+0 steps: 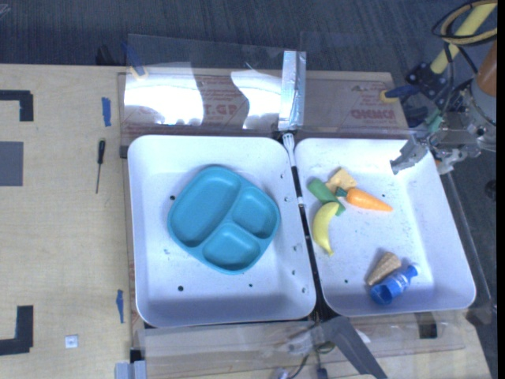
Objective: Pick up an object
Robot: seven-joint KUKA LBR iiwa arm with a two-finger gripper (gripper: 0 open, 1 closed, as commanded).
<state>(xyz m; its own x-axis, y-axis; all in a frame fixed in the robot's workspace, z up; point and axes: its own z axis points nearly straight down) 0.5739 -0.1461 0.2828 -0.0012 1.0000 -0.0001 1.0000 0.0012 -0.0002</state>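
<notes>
The right bin (442,235) holds several small objects. An orange carrot (368,200) lies beside a green piece (322,190) and a tan wedge (342,179). Just below them is a yellow banana (323,226). Near the front edge, a tan cone-shaped piece (383,267) touches a small blue bottle (394,283). My gripper (424,160) hovers over the bin's back right corner, up and to the right of the carrot. Its two fingers stand apart with nothing between them.
The left bin (150,275) bears a blue divided plate (224,218). A clear shiny panel (205,93) and a metal post (292,89) stand behind the bins. Cables (461,22) hang at the top right, above the arm.
</notes>
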